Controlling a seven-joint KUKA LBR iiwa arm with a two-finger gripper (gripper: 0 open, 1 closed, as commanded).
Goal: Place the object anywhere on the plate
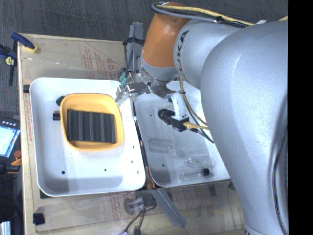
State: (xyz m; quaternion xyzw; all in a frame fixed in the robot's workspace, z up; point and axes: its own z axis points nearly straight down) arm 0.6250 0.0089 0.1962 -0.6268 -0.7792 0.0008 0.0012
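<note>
A yellow plate [93, 102] with a dark ridged centre lies in the left white bin [49, 175]. My gripper [126, 91] hangs over the divide between the two bins, just past the plate's upper right corner. A small green piece [124, 79] shows at the gripper, and I cannot tell whether it is a held thing. In the right bin [161, 180] lie see-through plastic objects [161, 146], one of them with a black cap [206, 172]. The arm hides much of the right bin.
The grey arm with its orange band [164, 38] covers the right side of the view. A small dark thing [59, 101] peeks out beside the plate's left edge. Blue clamps [23, 40] sit at the bench's far left corner.
</note>
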